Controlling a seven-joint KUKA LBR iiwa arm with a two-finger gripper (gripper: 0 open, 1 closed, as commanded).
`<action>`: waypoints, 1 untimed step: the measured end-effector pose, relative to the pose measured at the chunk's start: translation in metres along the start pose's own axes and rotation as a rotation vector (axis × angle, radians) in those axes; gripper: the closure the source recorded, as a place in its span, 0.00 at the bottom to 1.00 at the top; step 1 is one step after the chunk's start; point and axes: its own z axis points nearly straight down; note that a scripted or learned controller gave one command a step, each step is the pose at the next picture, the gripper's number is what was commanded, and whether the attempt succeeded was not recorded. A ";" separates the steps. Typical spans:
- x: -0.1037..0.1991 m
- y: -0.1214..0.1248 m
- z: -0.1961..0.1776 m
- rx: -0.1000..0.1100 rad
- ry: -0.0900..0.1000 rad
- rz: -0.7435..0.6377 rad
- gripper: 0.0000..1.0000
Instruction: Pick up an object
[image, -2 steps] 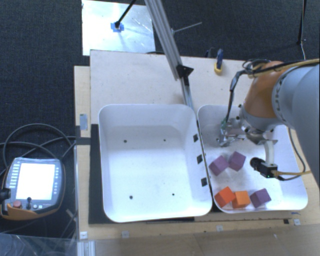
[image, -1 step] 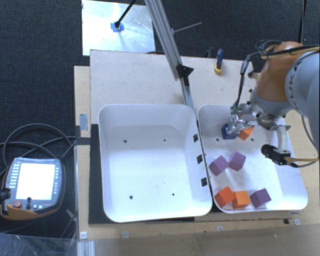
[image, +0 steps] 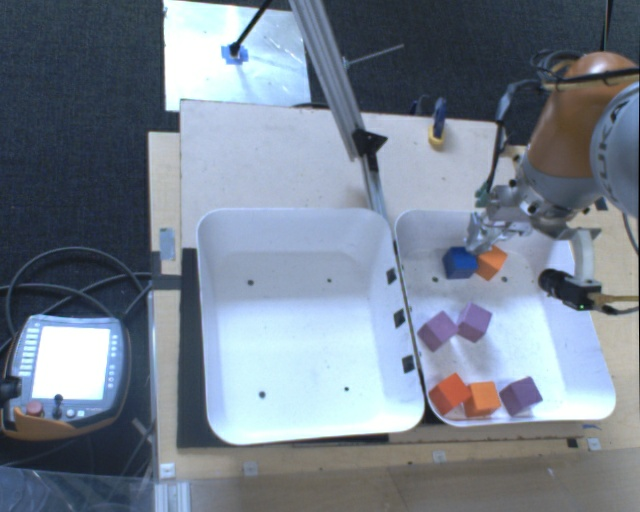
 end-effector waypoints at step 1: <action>0.007 0.000 -0.047 -0.001 0.000 -0.001 1.00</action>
